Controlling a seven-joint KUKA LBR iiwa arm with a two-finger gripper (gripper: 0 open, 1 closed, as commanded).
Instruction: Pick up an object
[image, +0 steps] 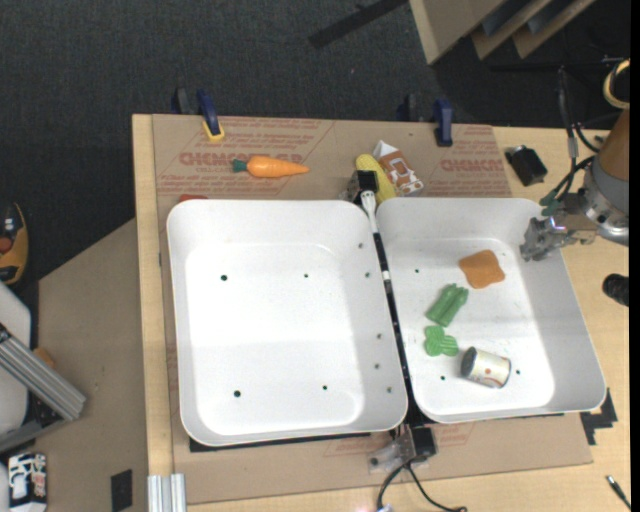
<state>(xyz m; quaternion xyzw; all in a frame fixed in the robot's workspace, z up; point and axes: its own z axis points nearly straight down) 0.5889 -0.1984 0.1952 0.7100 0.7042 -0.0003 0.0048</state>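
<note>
The right bin (560, 330) holds an orange bread-like piece (482, 268), a green vegetable toy (444, 318) and a small white can (486, 368) lying on its side. My gripper (538, 240) hovers at the right bin's upper right rim, to the right of the orange piece and apart from it. Nothing shows between its tips.
The left bin (190, 300) sits beside the right one. Behind the bins on the cardboard lie a toy carrot (272, 168) and a yellow and brown toy cluster (384, 176). Blue clamps (210, 118) hold the board's far edge.
</note>
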